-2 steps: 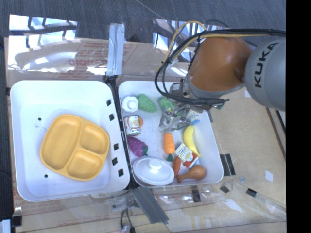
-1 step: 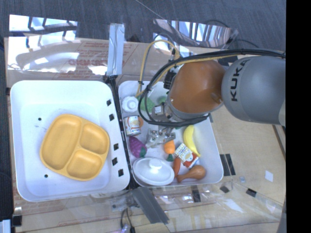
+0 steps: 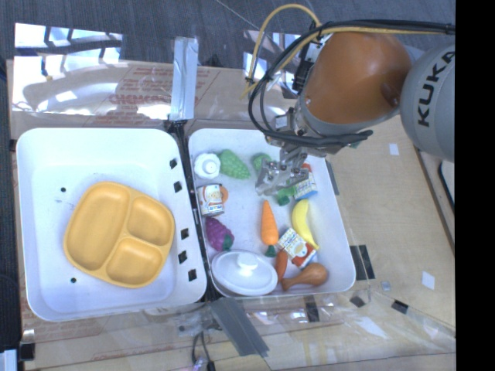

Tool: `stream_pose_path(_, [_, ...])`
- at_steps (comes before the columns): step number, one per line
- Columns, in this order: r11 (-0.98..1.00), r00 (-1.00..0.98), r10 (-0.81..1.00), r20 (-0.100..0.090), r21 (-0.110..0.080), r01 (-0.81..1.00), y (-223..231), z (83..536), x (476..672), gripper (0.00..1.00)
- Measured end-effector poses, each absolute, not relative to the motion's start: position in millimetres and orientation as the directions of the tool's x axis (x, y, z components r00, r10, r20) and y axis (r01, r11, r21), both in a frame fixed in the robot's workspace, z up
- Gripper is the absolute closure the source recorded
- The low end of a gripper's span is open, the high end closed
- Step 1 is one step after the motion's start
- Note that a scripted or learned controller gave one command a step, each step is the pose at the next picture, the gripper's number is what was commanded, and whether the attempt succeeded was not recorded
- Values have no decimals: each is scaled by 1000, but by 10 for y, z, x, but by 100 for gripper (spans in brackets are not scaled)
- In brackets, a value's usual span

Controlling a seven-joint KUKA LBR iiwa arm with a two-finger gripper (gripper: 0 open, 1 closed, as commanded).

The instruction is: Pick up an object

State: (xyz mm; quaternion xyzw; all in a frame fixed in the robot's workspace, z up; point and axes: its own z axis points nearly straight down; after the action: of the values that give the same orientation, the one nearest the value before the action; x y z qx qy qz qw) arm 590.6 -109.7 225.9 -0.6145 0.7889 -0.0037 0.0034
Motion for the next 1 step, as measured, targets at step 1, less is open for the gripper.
stream_pose_path(1, [246, -246, -969, -1, -2, -969, -1099, 2220, 5888, 0])
